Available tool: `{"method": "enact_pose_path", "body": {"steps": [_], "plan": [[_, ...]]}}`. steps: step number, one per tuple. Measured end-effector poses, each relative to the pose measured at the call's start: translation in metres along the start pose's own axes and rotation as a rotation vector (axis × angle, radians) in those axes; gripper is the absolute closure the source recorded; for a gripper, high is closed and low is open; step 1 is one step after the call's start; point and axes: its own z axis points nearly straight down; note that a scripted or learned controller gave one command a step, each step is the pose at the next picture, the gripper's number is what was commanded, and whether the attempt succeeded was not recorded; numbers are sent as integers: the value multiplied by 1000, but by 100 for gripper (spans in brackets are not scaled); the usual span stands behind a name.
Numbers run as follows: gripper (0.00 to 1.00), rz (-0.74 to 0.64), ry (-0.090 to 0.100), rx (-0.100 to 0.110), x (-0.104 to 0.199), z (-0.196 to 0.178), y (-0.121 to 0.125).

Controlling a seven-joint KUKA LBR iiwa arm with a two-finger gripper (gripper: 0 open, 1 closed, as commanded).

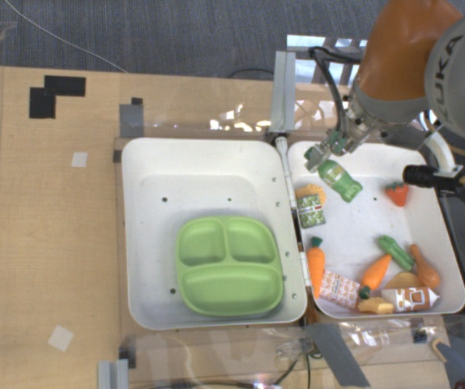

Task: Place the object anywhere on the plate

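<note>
Gripping a green bottle (339,180) between its fingers, our gripper (330,156) hangs over the far left part of the right bin (451,250), with the bottle tilted and lifted clear of the bin floor as far as we can judge. From the camera view we see the grey arm (427,55) with its orange band reaching in from the far right. Under and near the bottle, in the right bin, lie a small green-labelled can (311,211) beside a yellow piece (310,193), a carrot (317,267) along the left wall, a red strawberry-like item (398,194) toward the right wall, and a cluster at the near right: a green vegetable (396,251), two more orange pieces (375,271), a pink packet (339,290) and a small carton (411,299). In the left bin (159,168) we see the green divided plate (229,266) resting in the near right part, well apart from the bottle.
</note>
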Motion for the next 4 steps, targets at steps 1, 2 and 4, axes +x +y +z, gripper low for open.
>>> {"method": "enact_pose_path", "body": {"steps": [1, 2, 4], "plan": [[100, -74, 4, 3, 79, 47, -41], [100, 92, 4, 0, 149, 57, 10], [100, -150, 5, 3, 195, 10, -5]]}}
